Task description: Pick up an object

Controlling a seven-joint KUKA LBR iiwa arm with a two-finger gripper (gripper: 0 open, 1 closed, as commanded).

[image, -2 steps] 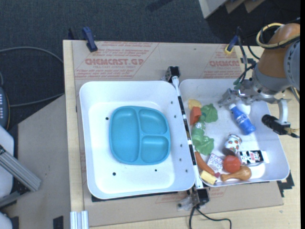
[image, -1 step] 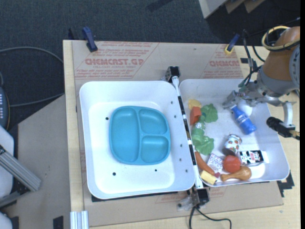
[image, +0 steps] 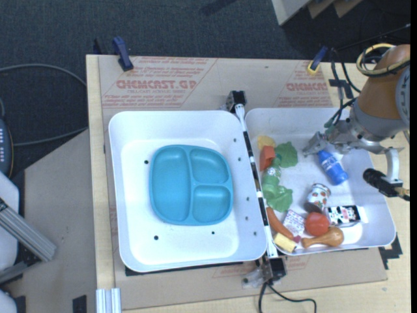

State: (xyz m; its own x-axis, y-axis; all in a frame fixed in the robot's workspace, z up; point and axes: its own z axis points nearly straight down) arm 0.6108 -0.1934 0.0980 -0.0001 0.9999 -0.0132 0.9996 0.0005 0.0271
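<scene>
Gripper [image: 320, 144]: low over the upper part of the right bin, dark fingers pointing left; spread or pinched, cannot tell from up here.
Blue bottle [image: 333, 167]: lying tilted on the bin floor just below and right of the gripper, white cap end up toward it; touching or just apart, cannot tell.
Arm [image: 381, 103]: coming in from the right edge, orange band broad above the grey wrist, black cables looping over it.
Green toys [image: 285, 154]: one crumpled leafy piece left of the gripper, near the bin's left wall; a second green lump [image: 276, 194] lower down.
Orange piece [image: 267, 158]: tucked just left of the upper green toy, a pale yellow scrap [image: 265, 141] above it.
Round patterned ball [image: 318, 195]: mid-bin, below the blue bottle, well apart from the gripper.
Red ball [image: 316, 223]: just beneath the patterned one, touching a tan wooden-looking piece [image: 322, 239].
Black-and-white box [image: 343, 214]: right of the red ball, lying flat.
Hot dog toy [image: 279, 223]: slanting along the lower left wall, a yellow block [image: 283, 242] at its foot.
Right bin [image: 373, 235]: white, shallow, crowded along the left and bottom.
Left bin [image: 130, 207]: white, beside it, walls touching at the centre.
Teal divided plate [image: 191, 184]: flat in the middle of the left bin, three compartments.
Bench [image: 195, 83]: cardboard-coloured sheet with red print, blue clamps [image: 121, 53] at the back corners.
</scene>
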